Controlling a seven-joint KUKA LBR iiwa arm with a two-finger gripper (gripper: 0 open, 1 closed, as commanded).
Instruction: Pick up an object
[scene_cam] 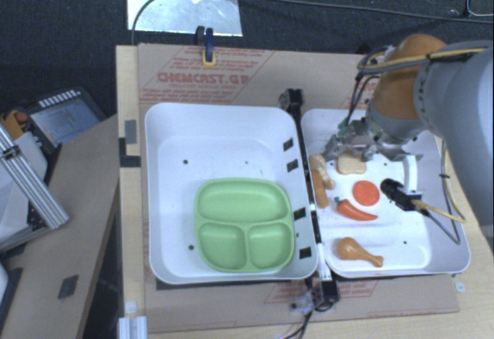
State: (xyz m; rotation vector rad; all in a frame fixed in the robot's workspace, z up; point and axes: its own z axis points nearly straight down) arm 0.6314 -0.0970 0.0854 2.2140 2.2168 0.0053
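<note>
Bread slice [352, 165] in the right bin [448, 256], just under the gripper [349, 146].

The pale tan slice, flat and squarish, lies on the bin floor directly below the gripper, touching it or very nearly so; it is the nearest thing to grasp. Whether the gripper is spread or closed I cannot tell, since the wrist hides it. Beyond the slice, toward the near rim, lie a round tomato slice [366, 192] and a red pepper [356, 211], its long axis across the bin. A drumstick [357, 251] lies farther off near the front edge. Left of the gripper a hot dog [319, 179] runs along the bin wall. The left bin [166, 121] holds a green divided tray [244, 224], well apart.
</note>
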